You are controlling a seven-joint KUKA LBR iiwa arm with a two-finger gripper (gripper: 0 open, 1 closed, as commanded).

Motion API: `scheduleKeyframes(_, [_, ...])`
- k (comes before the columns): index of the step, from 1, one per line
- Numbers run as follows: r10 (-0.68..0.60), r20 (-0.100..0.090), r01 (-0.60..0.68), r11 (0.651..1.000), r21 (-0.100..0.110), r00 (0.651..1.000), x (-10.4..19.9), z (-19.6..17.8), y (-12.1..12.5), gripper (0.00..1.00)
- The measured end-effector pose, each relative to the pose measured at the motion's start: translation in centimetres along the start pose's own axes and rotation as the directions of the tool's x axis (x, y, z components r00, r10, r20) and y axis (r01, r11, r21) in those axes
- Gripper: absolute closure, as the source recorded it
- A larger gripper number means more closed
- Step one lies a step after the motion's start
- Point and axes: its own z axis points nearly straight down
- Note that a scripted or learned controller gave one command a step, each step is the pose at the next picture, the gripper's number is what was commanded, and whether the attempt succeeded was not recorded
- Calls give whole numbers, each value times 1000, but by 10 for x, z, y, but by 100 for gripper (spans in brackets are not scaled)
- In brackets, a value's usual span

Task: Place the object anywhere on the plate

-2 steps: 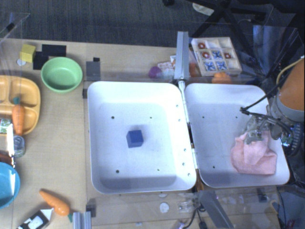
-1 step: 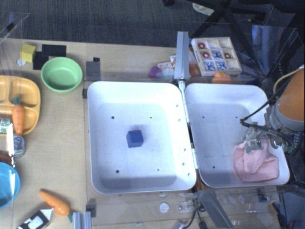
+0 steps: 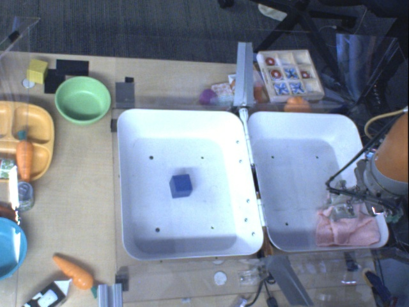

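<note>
The gripper (image 3: pixel 348 200) hangs at the right bin's (image 3: pixel 300 139) lower right corner, just above a crumpled pink cloth (image 3: pixel 347 229); whether it is apart or together cannot be told. No writing is legible. A small blue cube (image 3: pixel 181 185) sits in the left bin (image 3: pixel 179 126), left of centre frame.
</note>
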Motion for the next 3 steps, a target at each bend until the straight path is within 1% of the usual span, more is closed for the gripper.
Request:
scheduleKeyframes(1, [-102, 0, 102, 995, -1, 995, -4, -25, -1, 100])
scheduleKeyframes(2, [-210, 0, 210, 978, 0, 978, -5, -25, 0, 100])
scheduleKeyframes(3, [-407, 4, 407, 913, 0, 913, -11, -51, -1, 100])
